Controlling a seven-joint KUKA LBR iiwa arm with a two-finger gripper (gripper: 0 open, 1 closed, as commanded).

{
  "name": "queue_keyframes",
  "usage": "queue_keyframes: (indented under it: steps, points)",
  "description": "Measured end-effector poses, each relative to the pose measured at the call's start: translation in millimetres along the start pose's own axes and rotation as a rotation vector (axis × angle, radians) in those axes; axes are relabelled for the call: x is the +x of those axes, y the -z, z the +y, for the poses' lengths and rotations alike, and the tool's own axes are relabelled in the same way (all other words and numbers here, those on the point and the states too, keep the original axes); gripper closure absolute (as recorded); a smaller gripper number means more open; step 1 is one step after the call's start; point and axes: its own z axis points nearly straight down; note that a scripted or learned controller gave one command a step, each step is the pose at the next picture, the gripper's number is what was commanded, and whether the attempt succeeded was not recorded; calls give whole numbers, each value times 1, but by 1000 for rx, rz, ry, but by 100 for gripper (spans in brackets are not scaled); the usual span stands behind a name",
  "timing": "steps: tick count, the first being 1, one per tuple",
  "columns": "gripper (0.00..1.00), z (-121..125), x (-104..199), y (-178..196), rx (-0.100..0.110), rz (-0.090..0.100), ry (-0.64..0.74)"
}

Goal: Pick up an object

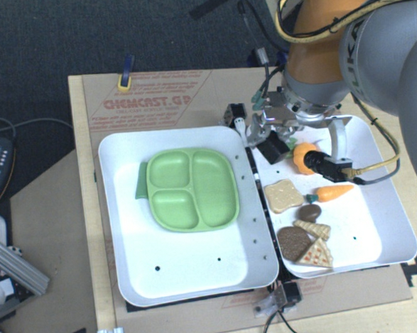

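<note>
Gripper point(272, 138), fingers' state impossible to tell, hovers over the right bin point(383, 217) near its toy food point(301, 223); a green tray point(193, 189) fills the left bin point(128, 232), both on a cardboard-topped bench point(154, 98) over dark carpet point(43, 38).

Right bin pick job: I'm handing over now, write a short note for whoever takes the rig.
Hand: low over the far left corner of the right white bin; whether it is open or shut cannot be told, and nothing is seen in its grip.
Things: round orange toy fruit, orange toy carrot, tan toy bread slice, small brown toy piece, dark brown toy cookie and toy pizza wedge all lie in the right bin. Green three-part plastic plate lies in the left white bin.
Done: no pick seen.
Left: grasp one item and lift it.
</note>
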Motion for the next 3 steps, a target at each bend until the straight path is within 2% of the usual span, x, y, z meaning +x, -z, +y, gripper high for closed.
queue_keyframes:
  steps: [1,2,3]
  points:
    - [100,0,-9,-3,4,-2,-7]
    - [100,8,2,3,0,-1,-4]
    - [100,7,-4,-17,7,-2,-7]
